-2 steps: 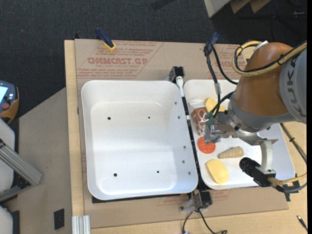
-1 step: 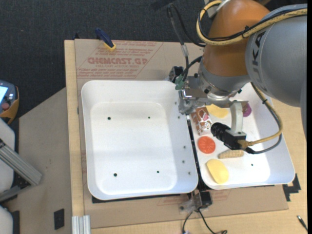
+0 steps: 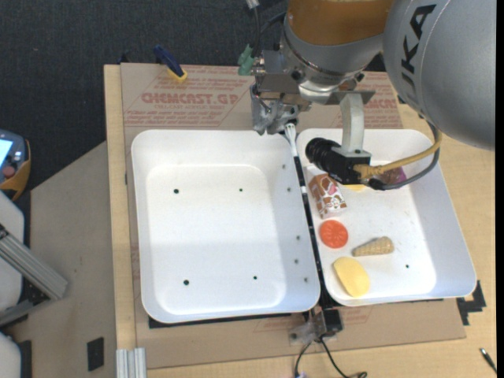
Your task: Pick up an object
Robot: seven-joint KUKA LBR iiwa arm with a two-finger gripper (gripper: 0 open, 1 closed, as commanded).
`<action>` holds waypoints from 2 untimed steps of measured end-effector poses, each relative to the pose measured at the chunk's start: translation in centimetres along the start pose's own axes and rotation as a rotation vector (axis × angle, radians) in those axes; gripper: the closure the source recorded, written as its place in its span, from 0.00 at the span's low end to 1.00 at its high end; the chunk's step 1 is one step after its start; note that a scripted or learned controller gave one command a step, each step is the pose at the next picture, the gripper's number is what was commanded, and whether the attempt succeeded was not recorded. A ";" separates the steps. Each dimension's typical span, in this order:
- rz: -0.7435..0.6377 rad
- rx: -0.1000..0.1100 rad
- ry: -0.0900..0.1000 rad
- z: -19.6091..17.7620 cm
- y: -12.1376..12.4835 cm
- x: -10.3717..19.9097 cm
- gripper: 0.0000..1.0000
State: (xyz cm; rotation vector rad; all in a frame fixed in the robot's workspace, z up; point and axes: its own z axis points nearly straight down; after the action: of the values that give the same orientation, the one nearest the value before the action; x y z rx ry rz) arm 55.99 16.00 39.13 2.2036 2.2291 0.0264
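My gripper (image 3: 273, 124) hangs over the far end of the ridge where the two white bins meet, above the back rim of the left bin (image 3: 150, 211). In the right bin (image 3: 441, 242) lie a brown and white packet (image 3: 327, 195), a red disc (image 3: 335, 234), a tan cone-shaped piece (image 3: 372, 247) and a yellow oval lump (image 3: 351, 276). All of them lie nearer the front than the gripper, and nothing shows in its grasp. A purple thing (image 3: 395, 176) is partly hidden under the arm.
The arm's big grey and orange body covers the back of the right bin. A blue and yellow clamp (image 3: 171, 64) sits on the cardboard behind the left bin. Another clamp (image 3: 319, 325) grips the front edge between the bins.
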 end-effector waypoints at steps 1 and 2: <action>0.002 -0.003 0.002 -15.5 -1.7 5.1 1.00; 0.012 0.033 -0.013 11.7 -1.0 6.4 1.00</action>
State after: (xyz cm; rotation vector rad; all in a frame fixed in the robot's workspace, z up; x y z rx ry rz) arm 55.09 22.46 27.45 2.2270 2.2258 -0.0244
